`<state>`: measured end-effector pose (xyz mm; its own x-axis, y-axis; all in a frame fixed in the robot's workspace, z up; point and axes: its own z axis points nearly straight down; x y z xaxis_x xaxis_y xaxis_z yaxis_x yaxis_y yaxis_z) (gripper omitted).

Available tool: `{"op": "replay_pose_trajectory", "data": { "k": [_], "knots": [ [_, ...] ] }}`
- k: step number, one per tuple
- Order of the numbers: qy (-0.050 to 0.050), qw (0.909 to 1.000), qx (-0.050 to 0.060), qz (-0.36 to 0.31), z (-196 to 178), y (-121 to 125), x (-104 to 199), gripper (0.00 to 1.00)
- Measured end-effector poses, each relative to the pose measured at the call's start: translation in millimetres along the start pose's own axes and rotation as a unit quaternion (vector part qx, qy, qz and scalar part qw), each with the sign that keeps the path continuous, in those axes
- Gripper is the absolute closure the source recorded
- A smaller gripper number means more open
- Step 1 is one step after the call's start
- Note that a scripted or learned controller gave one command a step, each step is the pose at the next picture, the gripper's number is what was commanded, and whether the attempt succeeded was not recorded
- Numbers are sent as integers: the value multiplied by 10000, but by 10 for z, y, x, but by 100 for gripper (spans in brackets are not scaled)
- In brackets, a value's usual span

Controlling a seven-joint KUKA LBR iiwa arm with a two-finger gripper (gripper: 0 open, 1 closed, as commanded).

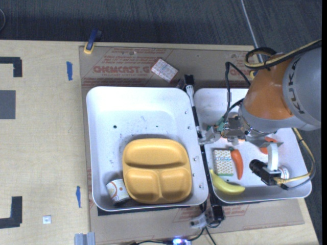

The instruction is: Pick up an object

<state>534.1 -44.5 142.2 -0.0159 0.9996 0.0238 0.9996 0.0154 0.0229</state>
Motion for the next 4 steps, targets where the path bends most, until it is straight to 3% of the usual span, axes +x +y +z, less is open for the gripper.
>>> {"op": "replay_pose_trajectory", "data": {
  "k": [4],
  "knots": [
    [17, 10000, -74, 0, 46, -39, -53, 0]
  ]
}}
